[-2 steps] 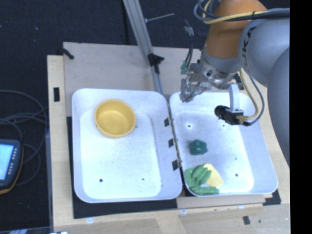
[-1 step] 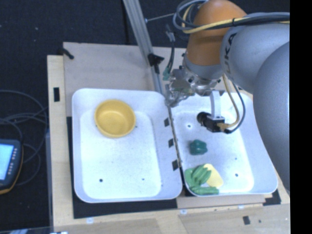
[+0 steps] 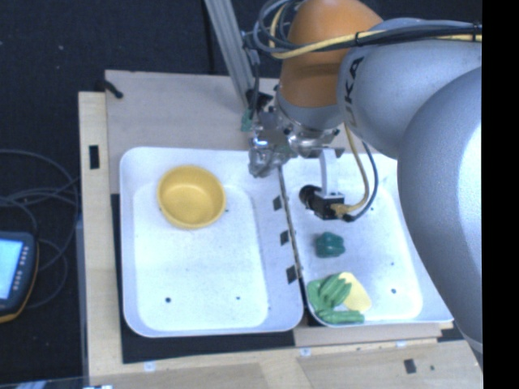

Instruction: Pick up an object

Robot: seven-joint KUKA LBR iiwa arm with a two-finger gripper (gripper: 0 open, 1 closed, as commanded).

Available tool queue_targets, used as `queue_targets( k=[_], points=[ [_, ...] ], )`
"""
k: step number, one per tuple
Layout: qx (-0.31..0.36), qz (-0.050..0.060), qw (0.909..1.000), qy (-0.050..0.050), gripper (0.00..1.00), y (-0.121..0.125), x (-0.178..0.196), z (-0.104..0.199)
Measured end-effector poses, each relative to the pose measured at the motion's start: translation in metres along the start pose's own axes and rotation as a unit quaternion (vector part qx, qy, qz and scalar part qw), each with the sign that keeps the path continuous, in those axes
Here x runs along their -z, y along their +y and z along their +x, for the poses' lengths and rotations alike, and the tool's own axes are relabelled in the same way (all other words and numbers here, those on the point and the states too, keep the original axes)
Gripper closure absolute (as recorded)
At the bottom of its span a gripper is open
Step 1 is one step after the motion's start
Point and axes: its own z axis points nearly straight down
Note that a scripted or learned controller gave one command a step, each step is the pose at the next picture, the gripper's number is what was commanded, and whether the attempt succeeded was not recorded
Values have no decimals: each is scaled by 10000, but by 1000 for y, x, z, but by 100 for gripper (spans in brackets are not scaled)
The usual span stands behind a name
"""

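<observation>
The arm comes in from the right of the frame, its orange band at upper centre, and the pincer (image 3: 268,154) hangs at the top of the ridge where the two white bins meet. From this slanted view its metal parts merge into one cluster, so I cannot tell whether it is apart or together; nothing is visibly held in it.

The left bin (image 3: 146,298) carries a yellow bowl (image 3: 191,196) in its upper part, sitting upright. The right bin (image 3: 401,290) holds a small dark green object (image 3: 328,245) near its middle, and toward the lower centre of the frame a bunch of green pods (image 3: 329,295) lying against a yellow piece (image 3: 355,292), crowded into the bin's lower left corner. A black cable fitting (image 3: 318,202) dangles from the wrist over the right bin, just above the dark green object.

The step looks like the approach: no object has been chosen or lifted yet. The next move calls for settling on a target, centring above it and descending. The lone dark green object seems the easier pick, standing apart from walls, though the cluster by the corner may resist a clean grip.
</observation>
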Motion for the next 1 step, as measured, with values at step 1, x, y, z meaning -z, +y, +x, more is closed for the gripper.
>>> queue_targets(
  k=[1],
  points=[
    [-17,3,10000,-4,0,0,0,-2]
  ],
)
